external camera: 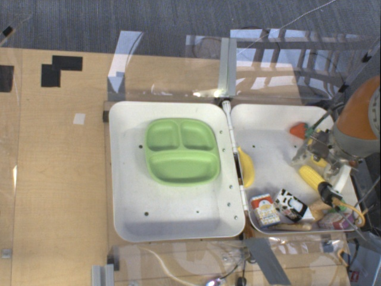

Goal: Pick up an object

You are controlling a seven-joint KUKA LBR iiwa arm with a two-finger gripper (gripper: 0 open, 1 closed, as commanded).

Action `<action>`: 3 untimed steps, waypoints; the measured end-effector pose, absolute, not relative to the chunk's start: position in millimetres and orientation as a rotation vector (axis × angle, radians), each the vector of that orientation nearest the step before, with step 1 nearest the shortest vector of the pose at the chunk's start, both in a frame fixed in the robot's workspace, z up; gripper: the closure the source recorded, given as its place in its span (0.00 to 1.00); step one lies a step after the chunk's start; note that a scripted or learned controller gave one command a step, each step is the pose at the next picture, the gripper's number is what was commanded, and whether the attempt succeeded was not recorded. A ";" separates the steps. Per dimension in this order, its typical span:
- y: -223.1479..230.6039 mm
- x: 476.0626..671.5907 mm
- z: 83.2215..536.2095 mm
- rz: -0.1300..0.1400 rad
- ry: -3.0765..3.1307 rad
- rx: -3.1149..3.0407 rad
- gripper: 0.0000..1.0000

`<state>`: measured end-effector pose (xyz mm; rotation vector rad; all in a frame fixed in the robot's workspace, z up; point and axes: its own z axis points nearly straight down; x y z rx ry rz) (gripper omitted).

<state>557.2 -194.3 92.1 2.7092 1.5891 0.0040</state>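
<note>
The left bin point(128, 219) holds a green divided plate point(181, 151). The right bin point(262, 121) holds a banana point(246, 167), corn point(311, 176) and small cartons point(266, 210); the gripper's point(318, 151) opening I cannot tell.

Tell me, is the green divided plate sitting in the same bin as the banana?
No, the green divided plate lies in the left bin, while the banana lies in the right bin against the dividing wall.
</note>
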 end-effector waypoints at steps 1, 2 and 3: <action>-151.3 619.5 88.7 0.018 1.701 2.632 0.00; -175.1 567.8 91.3 0.007 2.137 2.294 0.00; -171.3 531.7 91.2 0.019 2.210 2.208 0.00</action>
